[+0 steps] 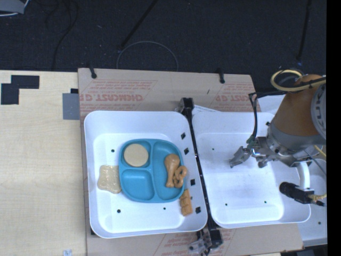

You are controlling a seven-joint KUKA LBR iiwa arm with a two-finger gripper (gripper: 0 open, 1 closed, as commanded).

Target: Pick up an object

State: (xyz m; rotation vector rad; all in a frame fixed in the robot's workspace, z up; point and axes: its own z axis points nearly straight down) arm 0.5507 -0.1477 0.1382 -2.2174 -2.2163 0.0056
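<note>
Fingers [246, 157] hang over the right bin [250, 217], can't tell how wide they're spread. Way off to their left, the blue tray [139, 188] with the pretzel [175, 170] sits in the other bin [101, 143].

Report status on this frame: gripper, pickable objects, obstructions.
Gripper over right bin, nothing between fingers. Objects all in left bin: blue tray with round cracker and pretzel. Bin divider between arm and objects.
</note>
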